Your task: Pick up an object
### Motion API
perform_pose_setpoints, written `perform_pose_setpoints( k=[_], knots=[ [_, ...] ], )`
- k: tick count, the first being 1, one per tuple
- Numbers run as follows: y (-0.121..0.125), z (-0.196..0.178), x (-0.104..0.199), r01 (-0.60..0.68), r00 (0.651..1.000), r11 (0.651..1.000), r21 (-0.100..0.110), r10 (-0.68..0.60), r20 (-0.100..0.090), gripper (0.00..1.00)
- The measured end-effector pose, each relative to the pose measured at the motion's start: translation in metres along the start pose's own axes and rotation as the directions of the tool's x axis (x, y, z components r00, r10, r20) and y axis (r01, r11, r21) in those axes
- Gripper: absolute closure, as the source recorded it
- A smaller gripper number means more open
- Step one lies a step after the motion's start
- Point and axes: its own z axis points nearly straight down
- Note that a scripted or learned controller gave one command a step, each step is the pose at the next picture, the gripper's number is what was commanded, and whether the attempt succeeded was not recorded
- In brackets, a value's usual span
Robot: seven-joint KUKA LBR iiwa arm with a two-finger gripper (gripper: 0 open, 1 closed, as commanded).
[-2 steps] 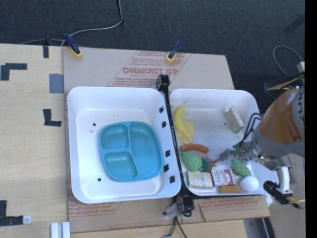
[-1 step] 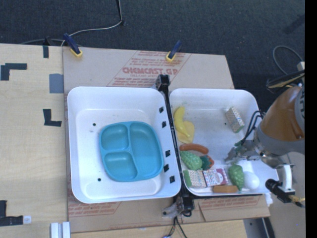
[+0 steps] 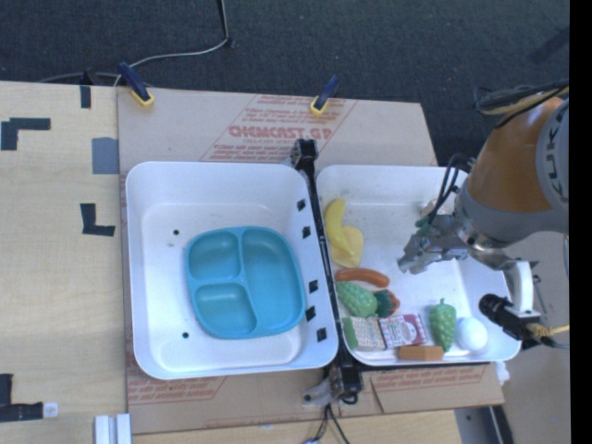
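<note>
The end effector [image 3: 421, 252] hangs over the right bin [image 3: 388, 185], too blurred to tell how it stands. The toys crowd toward 6 o'clock: banana [image 3: 344, 237], sausage [image 3: 363, 277], green grapes [image 3: 443, 323], white egg [image 3: 472, 334]. Part of the arm is cut off at 3 o'clock.

Bench [image 3: 55, 276] with two white bins [image 3: 153, 276]

Dark grey carpet [image 3: 370, 35] behind bench. Light wood benchtop [image 3: 55, 248] with black tape marks [image 3: 91, 220]. Cardboard sheet [image 3: 268, 132] under the bins, fixed by two yellow clamps [image 3: 324, 98]. Black cable [image 3: 217, 26] crosses the floor.
</note>
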Motion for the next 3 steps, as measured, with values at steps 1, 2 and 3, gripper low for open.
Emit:
perform_pose_setpoints(
  k=[1, 2, 3],
  knots=[
    [0.000, 0.000, 0.000, 0.000, 1.000, 1.000, 0.001, 0.000, 0.000, 0.00],
    [-0.012, 0.106, -0.002, -0.002, 1.000, 1.000, 0.005, 0.002, -0.001, 0.00],
    [-0.011, 0.096, -0.001, -0.001, 1.000, 1.000, 0.004, 0.001, -0.001, 1.00]
  ],
)
